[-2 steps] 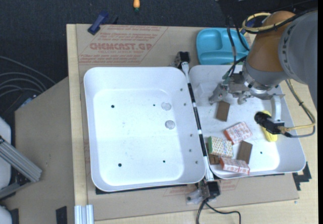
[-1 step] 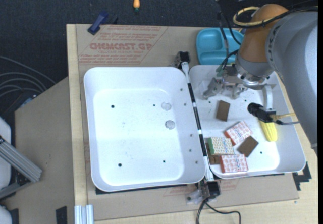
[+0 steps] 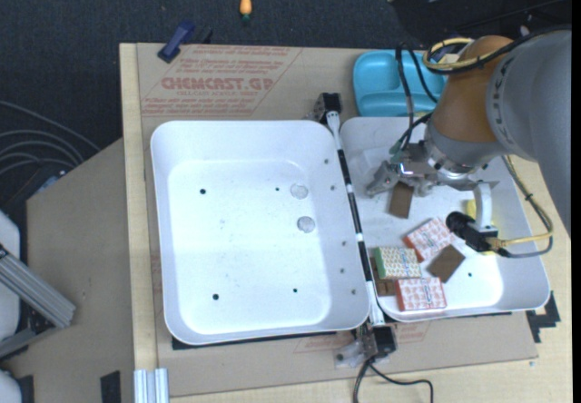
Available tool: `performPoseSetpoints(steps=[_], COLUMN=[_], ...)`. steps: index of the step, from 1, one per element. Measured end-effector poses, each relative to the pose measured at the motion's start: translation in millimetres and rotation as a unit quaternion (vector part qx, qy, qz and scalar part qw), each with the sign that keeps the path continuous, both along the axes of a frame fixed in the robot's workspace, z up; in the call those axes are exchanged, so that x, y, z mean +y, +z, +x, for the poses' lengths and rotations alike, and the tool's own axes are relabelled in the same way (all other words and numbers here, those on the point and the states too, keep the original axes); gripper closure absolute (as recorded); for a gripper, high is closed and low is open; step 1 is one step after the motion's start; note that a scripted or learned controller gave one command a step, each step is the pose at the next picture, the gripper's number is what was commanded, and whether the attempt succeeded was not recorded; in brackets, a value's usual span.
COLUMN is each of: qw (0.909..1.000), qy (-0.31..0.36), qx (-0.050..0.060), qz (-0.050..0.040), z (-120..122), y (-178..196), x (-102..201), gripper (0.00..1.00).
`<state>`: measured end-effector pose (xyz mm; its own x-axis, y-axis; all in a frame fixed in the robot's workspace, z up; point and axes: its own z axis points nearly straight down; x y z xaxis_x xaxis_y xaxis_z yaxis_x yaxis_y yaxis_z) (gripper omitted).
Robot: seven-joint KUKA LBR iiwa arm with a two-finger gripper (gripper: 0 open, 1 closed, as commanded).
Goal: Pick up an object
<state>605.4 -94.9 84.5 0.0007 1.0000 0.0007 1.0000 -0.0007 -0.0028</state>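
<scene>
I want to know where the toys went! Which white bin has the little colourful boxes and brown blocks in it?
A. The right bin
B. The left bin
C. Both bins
A: the small colourful printed boxes and flat brown blocks all lie in the shallow white right bin, under the grey arm.

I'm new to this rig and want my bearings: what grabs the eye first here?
The grey arm with its orange band reaches in from the right, its gripper low over the right bin. Below it lie small packets, among them a brown block and a red-and-white packet. The left bin is mostly bare white.
</scene>
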Motion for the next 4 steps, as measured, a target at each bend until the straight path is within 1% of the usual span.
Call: performPoseSetpoints(steps=[1,2,3,4], qw=[1.0000,1.0000,1.0000,1.0000], qy=[0.000,0.000,0.001,0.001], qx=[-0.001,-0.002,0.000,-0.001], qz=[0.0002,-0.0004,0.0004,-0.0003], z=[0.6,-46.1,-104.4,-93.6], y=[10.1,132.5,183.5,178.6], x=[0.5,20.1,71.5,93.9], gripper=[1.00,1.00,1.00,1.00])
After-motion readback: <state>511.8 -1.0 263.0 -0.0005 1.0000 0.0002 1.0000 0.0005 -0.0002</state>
